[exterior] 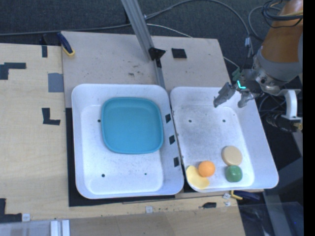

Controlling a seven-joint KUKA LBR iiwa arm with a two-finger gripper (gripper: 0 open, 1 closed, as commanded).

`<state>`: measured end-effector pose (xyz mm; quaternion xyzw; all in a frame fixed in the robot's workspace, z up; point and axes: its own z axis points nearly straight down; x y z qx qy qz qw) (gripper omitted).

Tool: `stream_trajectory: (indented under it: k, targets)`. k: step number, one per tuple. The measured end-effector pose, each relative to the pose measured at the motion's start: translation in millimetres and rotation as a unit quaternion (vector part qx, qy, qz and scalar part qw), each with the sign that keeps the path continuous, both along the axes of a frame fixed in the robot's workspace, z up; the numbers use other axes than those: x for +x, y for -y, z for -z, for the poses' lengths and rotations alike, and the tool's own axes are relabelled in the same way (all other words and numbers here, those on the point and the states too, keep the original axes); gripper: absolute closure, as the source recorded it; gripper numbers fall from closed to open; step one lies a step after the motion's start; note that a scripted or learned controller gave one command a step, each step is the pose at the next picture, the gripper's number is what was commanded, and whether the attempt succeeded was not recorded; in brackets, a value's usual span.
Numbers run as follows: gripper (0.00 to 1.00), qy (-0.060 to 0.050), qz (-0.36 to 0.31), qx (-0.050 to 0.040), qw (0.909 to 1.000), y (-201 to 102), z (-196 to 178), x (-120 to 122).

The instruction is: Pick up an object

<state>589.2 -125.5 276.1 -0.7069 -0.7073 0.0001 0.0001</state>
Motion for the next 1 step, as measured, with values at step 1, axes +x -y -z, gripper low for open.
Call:
stream_trajectory:
  k: [1]
  targets:
    - [0.0, 0.0, 0.0, 0.0, 1.0, 0.0, 0.1, 0.0]
